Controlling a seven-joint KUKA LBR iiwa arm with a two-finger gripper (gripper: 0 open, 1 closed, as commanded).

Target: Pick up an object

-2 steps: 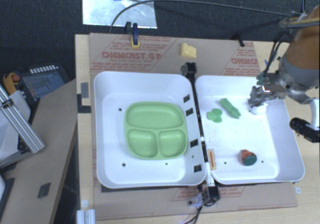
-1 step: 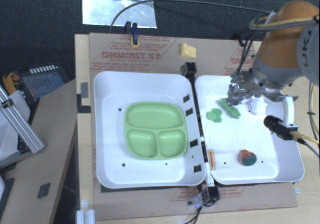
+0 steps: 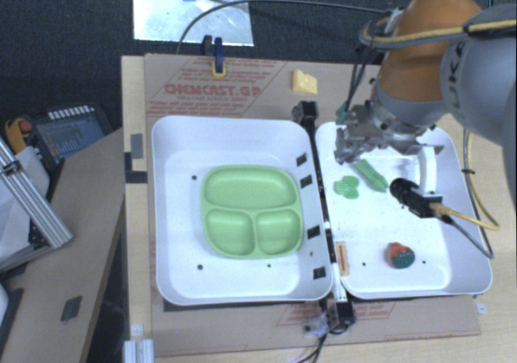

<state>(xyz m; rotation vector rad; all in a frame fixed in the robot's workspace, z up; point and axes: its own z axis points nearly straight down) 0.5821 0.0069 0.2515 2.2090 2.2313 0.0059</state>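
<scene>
Patience is the trick on this step, honestly: my end effector (image 3: 352, 151) hangs low over the back-left part of the right bin (image 3: 460, 268), and I can't tell whether it's open or closed from here. The green stick (image 3: 372, 175) lies just beside it, toward the front, with a green clover-shaped piece (image 3: 347, 187) next to that. I'd centre over the stick before dropping, and steer clear of the bin wall.

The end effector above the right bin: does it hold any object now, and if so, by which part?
It cannot be told. The end effector sits low over the right bin, just beside the green stick, but its tip is too unclear to judge.
</scene>
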